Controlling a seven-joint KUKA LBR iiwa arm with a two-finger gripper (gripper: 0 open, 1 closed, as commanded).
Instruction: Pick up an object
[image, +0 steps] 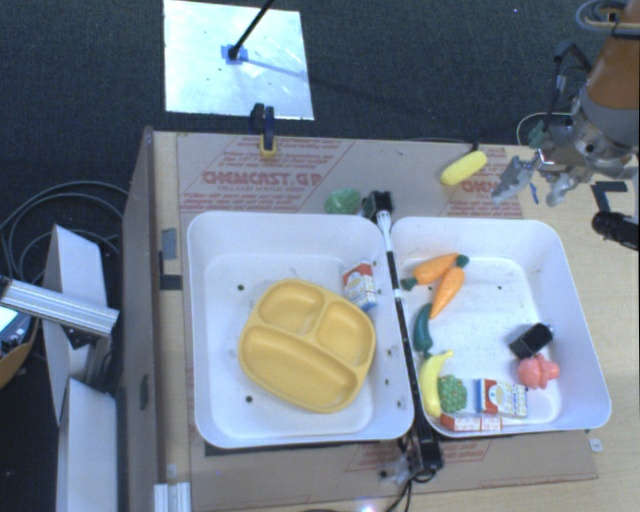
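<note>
While its metal end effector (533, 184) hangs splayed wide, glossy plastic carrots (441, 278) lie in the smooth white bin (572, 290).

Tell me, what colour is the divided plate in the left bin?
Yellow. The divided plate shows plainly in the camera view.
</note>
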